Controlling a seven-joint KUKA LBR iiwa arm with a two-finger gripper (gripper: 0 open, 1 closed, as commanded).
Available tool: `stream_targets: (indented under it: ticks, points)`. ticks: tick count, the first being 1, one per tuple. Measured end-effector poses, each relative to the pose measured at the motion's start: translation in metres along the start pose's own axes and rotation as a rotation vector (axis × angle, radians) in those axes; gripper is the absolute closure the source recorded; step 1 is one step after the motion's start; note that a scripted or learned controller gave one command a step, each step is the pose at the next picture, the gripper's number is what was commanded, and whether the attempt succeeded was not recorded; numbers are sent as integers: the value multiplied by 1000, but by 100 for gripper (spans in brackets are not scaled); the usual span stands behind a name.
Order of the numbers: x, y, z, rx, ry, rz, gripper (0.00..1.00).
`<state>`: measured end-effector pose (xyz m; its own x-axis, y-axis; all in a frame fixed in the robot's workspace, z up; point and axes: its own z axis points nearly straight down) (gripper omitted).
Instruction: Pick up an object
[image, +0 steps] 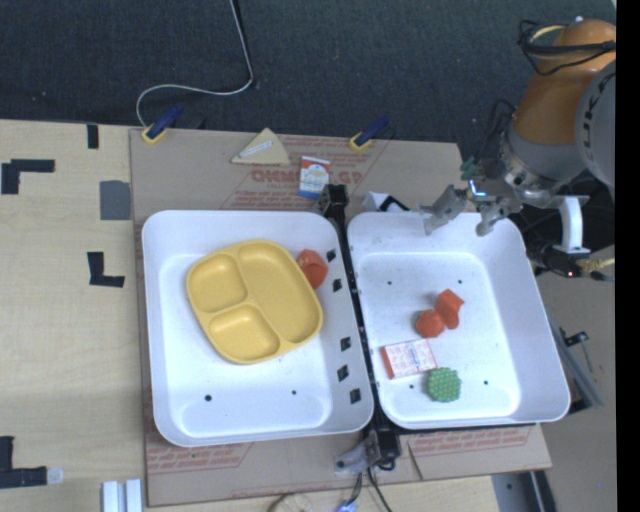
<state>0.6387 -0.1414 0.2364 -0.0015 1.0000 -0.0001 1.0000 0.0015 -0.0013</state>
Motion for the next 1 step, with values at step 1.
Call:
stream_targets:
  ticks: [1]
  points:
    - [6, -42, 150, -4, 0, 0, 0]
